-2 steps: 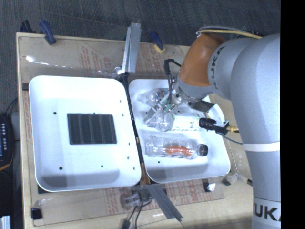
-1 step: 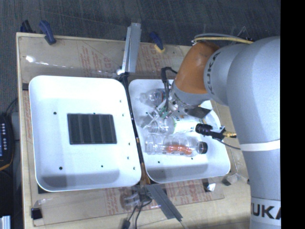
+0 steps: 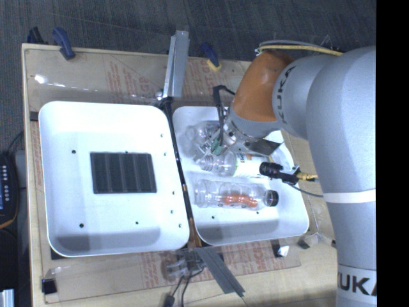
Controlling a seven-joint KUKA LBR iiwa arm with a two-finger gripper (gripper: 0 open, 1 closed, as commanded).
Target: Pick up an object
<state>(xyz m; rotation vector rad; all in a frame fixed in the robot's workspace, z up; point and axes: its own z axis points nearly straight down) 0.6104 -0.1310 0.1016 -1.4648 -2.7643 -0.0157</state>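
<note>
Pale wood bench (image 3: 102, 75) carries two shallow white bins, with dark carpet beyond. The left bin (image 3: 57, 171) has a dark ribbed panel (image 3: 123, 172) on its floor. Blue clamps (image 3: 62, 42) grip the bench's far edge. The grey arm (image 3: 332, 120) covers much of the right bin (image 3: 255, 230). There lie clear plastic bottles: one (image 3: 233, 196) on its side, black-capped, orange inside; others crumpled near the gripper (image 3: 220, 139), whose state I cannot tell.

One fixed camera — above the bench (image 3: 96, 274), slanting down on both bins (image 3: 64, 171).
</note>
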